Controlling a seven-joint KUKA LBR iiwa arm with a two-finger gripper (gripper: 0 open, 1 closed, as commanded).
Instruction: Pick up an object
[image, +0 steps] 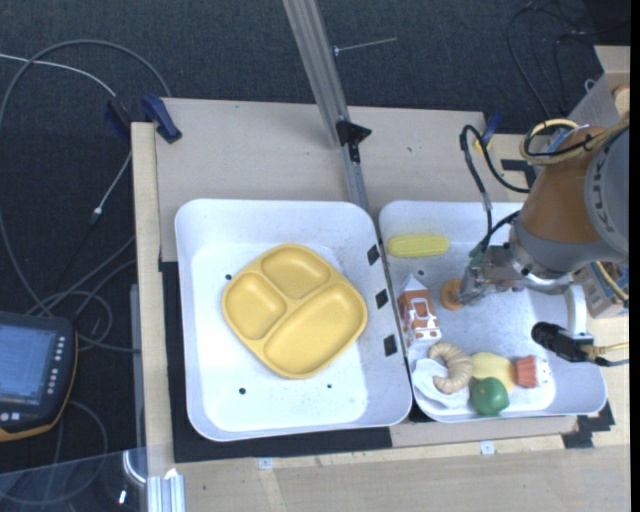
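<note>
Green fruit (489, 397) well below hand (478, 283), apart.

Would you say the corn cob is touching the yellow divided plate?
Apart: the camera view shows the corn cob in the right bin, the yellow divided plate in the left, with bin walls between.

— Where's the arm?
— It reaches in from the right, orange band above the wrist, bent down over the right bin's middle.
— And the gripper (478, 283)?
— Low, pointing toward that bin's left side.
</note>
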